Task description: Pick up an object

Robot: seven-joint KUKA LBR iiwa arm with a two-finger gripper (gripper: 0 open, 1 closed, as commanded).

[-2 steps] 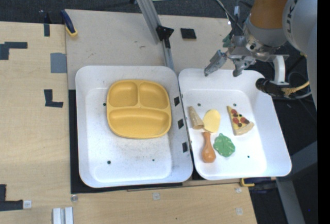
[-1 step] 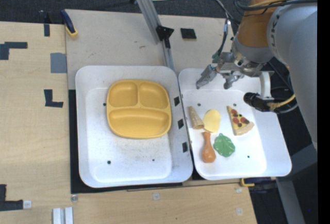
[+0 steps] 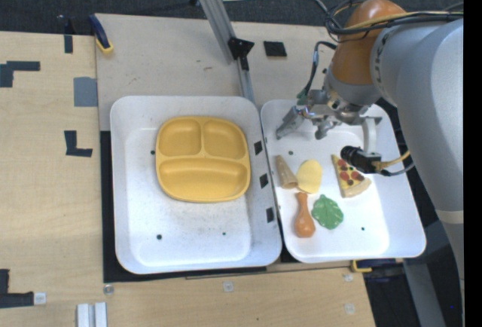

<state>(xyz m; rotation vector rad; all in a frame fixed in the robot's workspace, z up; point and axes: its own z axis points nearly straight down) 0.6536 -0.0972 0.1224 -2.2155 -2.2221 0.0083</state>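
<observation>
Toys cluster mid right bin (image 3: 392,242): pizza slice (image 3: 351,178) at 3 o'clock, yellow piece (image 3: 309,175) beside it, green piece (image 3: 327,212) at 6. Claw (image 3: 305,122) released, holding nothing, at 11 o'clock. You should centre over the separate pizza slice before descending.

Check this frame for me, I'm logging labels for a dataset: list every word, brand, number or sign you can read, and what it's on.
None can be read. The yellow divided plate in the left bin, the toy food in the right bin, the arm and the gripper carry no visible lettering. The dark tape patches on the bench are blank.
</observation>
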